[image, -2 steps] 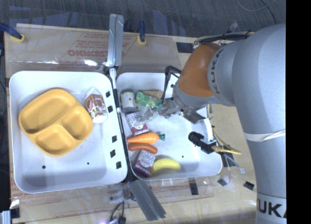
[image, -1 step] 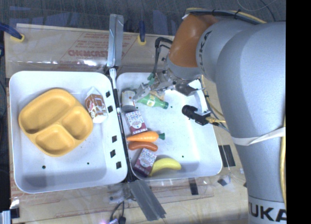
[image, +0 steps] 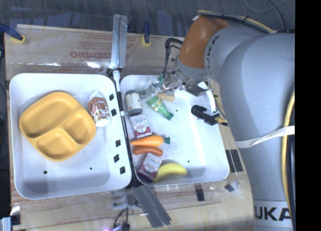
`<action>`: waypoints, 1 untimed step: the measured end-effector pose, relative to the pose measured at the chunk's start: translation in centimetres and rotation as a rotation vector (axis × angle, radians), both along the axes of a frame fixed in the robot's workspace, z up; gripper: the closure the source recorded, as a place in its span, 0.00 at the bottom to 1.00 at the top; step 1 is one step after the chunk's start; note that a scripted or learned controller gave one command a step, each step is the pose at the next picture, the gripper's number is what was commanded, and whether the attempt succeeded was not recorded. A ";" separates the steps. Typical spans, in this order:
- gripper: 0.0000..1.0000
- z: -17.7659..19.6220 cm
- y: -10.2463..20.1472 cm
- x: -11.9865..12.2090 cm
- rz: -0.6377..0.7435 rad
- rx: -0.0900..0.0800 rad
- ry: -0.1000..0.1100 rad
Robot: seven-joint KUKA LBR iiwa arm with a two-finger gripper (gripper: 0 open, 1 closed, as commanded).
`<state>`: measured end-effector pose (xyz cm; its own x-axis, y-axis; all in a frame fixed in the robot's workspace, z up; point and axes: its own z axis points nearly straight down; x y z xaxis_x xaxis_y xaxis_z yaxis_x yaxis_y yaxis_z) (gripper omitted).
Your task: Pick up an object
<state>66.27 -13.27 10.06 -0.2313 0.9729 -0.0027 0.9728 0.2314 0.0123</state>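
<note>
Closest to the camera, at the front of the right bin (image: 220,172): a banana (image: 171,170), lying partly over a dark red packet (image: 149,162). Just behind those, a red sausage (image: 149,151) and a carrot (image: 147,140), side by side and touching, with the carrot's green end pointing right.

Over in the left bin (image: 30,185), at about the same depth: a yellow divided plate (image: 57,125) with three compartments, sitting on the left side. Just beside its far right edge, a brown and white snack packet (image: 99,109), close to the wall between the bins.

Back in the right bin, behind the carrot: a second red packet (image: 139,124) with a white label, tight against the left wall. Behind that, a small tin (image: 133,102), upright or tipped, hard to say which.

Right of the tin, a green packet (image: 161,107), slanted, towards the back of the right bin and well apart from the banana. Tool (image: 161,88) right over the far end of that green packet, maybe touching it, not sure. Can't tell whether spread or pressed together either, too blurry and cluttered around the tip.

Behind all that, the big grey arm (image: 251,74) with its orange band (image: 198,42), coming in from the right. Farthest back, a strip of worktop (image: 75,49) under a clear sheet with red print.
</note>
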 end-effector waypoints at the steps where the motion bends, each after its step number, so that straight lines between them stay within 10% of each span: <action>1: 1.00 0.6 0.2 0.0 0.007 -0.001 0.003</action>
<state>66.30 -13.10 10.66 -0.2386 0.9711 -0.0030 0.9711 0.2386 0.0093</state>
